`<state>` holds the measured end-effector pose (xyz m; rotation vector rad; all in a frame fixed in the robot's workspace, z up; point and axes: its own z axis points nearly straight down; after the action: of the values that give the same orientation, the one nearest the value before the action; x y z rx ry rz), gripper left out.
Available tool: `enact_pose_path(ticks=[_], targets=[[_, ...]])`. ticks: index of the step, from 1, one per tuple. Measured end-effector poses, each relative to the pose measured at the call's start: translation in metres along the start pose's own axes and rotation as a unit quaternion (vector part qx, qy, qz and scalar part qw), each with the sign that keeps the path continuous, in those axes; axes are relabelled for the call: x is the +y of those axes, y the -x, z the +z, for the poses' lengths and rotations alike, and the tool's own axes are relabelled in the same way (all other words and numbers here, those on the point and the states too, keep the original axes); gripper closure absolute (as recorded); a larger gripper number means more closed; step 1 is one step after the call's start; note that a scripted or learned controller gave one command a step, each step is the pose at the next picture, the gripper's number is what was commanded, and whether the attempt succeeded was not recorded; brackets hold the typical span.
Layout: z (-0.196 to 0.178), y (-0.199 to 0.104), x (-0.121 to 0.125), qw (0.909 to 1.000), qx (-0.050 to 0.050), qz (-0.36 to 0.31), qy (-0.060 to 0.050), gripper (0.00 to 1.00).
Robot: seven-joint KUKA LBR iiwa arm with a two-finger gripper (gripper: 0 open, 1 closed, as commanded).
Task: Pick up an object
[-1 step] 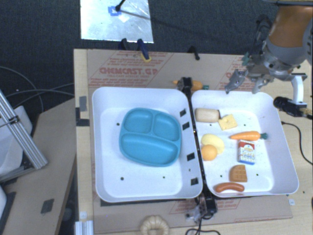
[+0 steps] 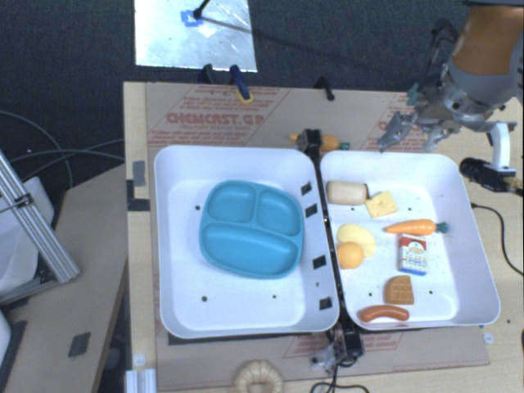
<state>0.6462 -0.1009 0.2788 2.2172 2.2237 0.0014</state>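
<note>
The pickable objects lie in the right bin (image 2: 471, 219), on a pale wooden worktop (image 2: 90, 219) covered by a brown cardboard sheet (image 2: 213, 121) with red lettering; dark carpet lies beyond it. In that bin: a bread roll (image 2: 346, 191) at the upper left, a yellow cheese wedge (image 2: 381, 205) just beside it, a carrot (image 2: 412, 228) to the right, a small red and white carton (image 2: 414, 255) below the carrot, a pale yellow fruit (image 2: 358, 237) touching an orange (image 2: 350, 255), a brown toast slice (image 2: 399, 290), and a sausage (image 2: 383, 313) near the front rim. The left bin (image 2: 176, 252) holds a blue divided plate (image 2: 252, 228). Black clips join the two bins along the middle. The tool (image 2: 413, 129) hangs above the cardboard just past the right bin's far rim, apart from every object, its fingers spread moderately with nothing between them. A reflective silver sheet (image 2: 192, 23) lies on the carpet beyond the worktop, and a braided ring-shaped object (image 2: 260, 377) sits at the front edge
</note>
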Motion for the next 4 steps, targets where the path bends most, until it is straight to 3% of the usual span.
enact_pose_path(ticks=[3,4], targets=[[0.142,0.009,-0.003,1.0,0.0,0.0,-0.002,0.0],[0.173,0.009,0.0,1.0,0.0,0.0,0.003,0.0]])
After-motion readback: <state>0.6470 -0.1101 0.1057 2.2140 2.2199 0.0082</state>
